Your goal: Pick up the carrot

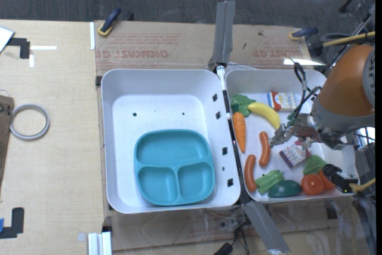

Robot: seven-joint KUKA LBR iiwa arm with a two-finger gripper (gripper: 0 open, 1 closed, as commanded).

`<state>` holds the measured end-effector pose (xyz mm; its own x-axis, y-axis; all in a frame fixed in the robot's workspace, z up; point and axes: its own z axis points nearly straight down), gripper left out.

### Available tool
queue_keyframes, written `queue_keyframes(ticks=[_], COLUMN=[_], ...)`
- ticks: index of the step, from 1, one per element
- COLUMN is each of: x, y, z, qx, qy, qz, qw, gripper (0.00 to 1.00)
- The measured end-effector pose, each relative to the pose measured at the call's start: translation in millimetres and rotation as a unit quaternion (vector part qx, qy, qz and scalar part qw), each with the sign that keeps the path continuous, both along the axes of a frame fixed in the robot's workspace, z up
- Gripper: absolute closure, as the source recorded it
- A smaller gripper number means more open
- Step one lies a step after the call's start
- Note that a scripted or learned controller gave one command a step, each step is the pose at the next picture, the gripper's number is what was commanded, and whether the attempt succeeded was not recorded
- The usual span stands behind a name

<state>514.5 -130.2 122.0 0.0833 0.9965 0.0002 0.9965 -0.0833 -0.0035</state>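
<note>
Orange plastic carrot w/ green leafy top (239,129) lies lengthwise at left edge of right-hand shallow white bin (253,73), just beside dividing wall. Two-finger metal gripper (279,136) hovers mid-bin, right of carrot, apart from it; claw spread, grasping nothing.

Risks:
- small red sausage (264,147) + yellow plastic banana (265,112) near carrot; wrong grab likely.
- carrot tight vs wall, finger may hit rim.

Writing: cardboard (143,45) print reads upside-down, partly legible "CHEMCAST".

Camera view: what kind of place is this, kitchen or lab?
Most likely a robotics lab bench, not a kitchen: two white bins on cardboard, toy food such as the carrot and banana, and a tape roll on the wooden bench.
</note>
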Motion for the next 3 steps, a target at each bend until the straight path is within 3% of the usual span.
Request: queue_keyframes(ticks=[1,2,3], x=[1,-31,-20], y=[-1,-38,-60], z=[9,136,235], qx=[-0.0002,-0.0009,-0.0011], qy=[0.000,-0.002,-0.001], qz=[-0.002,0.106,0.052], qw=[1.0000,0.9943,0.9987], gripper=[1.00,1.00,1.00])
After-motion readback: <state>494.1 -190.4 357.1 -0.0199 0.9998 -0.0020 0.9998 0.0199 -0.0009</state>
